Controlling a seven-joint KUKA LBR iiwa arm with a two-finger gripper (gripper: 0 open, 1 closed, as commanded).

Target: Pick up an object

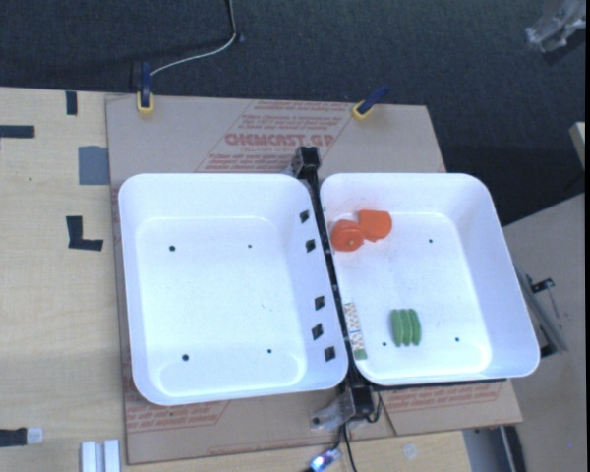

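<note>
An orange object (361, 230), made of a round piece and a blockier piece touching each other, lies in the right bin (477, 264) near its far left corner. A small green ribbed object (405, 327) rests in the same bin towards the near side. My gripper (556, 20) shows as a blurred grey shape at the top right corner of the view, well beyond the bins and far from both objects. Nothing is visibly held in it.
The left bin (147, 264) sits beside the right one, joined along a black-clipped divider (318, 264). A small patterned strip (351, 321) lies against the right bin's left wall. Both bins rest on a cardboard sheet (275, 131) clamped at the far edge.
</note>
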